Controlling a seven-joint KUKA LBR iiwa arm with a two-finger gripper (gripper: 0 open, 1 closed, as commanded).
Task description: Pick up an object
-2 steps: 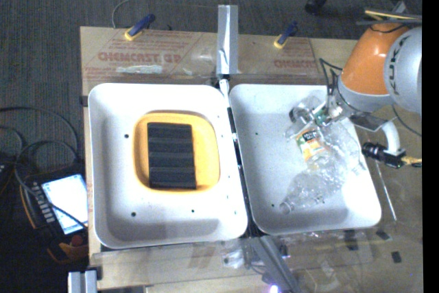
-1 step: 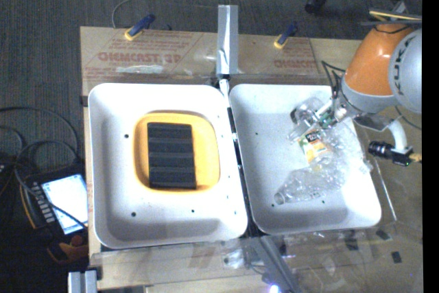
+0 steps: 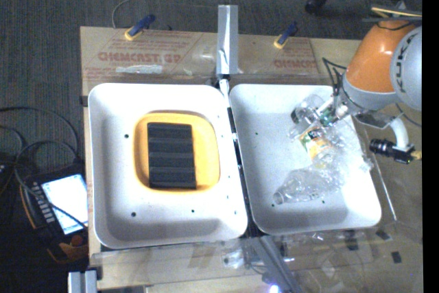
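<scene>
My gripper (image 3: 319, 114) hangs over the upper right part of the right bin (image 3: 267, 147), below the arm's orange band (image 3: 374, 68). It sits right above a heap of clear crumpled plastic (image 3: 336, 147) with a small yellow and green label (image 3: 314, 138). A clear plastic bottle (image 3: 304, 185) lies on its side lower in the same bin. Clear plastic around the gripper blurs its outline. In the left bin (image 3: 110, 161) a black ribbed block (image 3: 171, 155) rests on a yellow tray (image 3: 143, 147).
A metal divider post (image 3: 227, 38) rises between the bins at the back. Two blue and yellow clamps (image 3: 139, 26) (image 3: 286, 34) hold the cardboard backing. A small black part (image 3: 391, 147) sticks out beside the right bin's right rim. Cables and a tablet (image 3: 62, 199) lie on the floor at left.
</scene>
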